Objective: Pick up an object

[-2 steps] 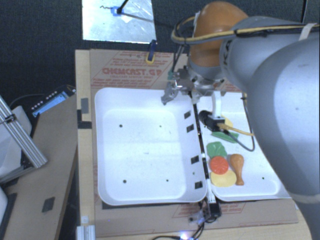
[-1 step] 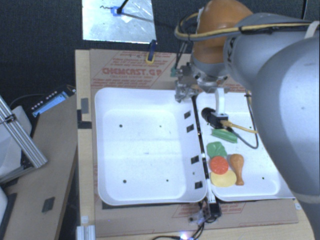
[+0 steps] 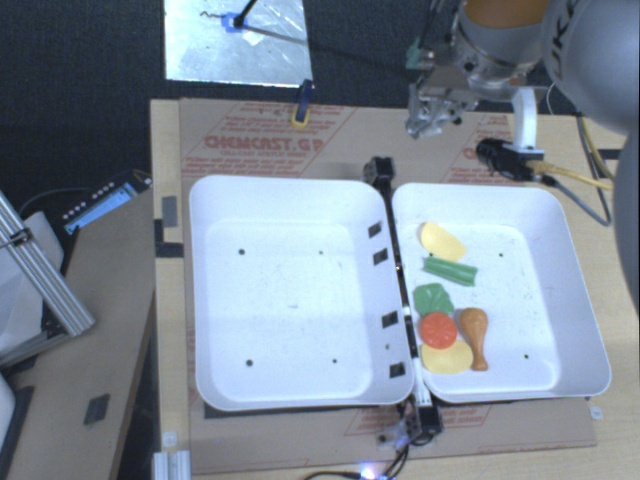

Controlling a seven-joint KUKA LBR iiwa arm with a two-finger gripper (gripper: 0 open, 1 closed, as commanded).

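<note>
The right bin (image 3: 560, 268) holds several toy foods near its left side. A pale yellow piece (image 3: 441, 240) lies farthest back, with a green bean pod (image 3: 450, 270) just in front of it. Closer to the front are a green leafy piece (image 3: 432, 298), a red tomato (image 3: 438, 330), a yellow slice (image 3: 447, 359) and a brown drumstick (image 3: 475, 335). My gripper (image 3: 430, 120) hangs high above the bench, behind the back rim of the right bin, with nothing seen between its fingers.
The left bin (image 3: 290, 288) stands beside the right one, joined by a black clip strip (image 3: 395, 268). Both rest on a cardboard sheet (image 3: 250, 138). A shiny metal plate (image 3: 237, 28) lies at the back left. A grey rail (image 3: 40, 278) stands at the far left.
</note>
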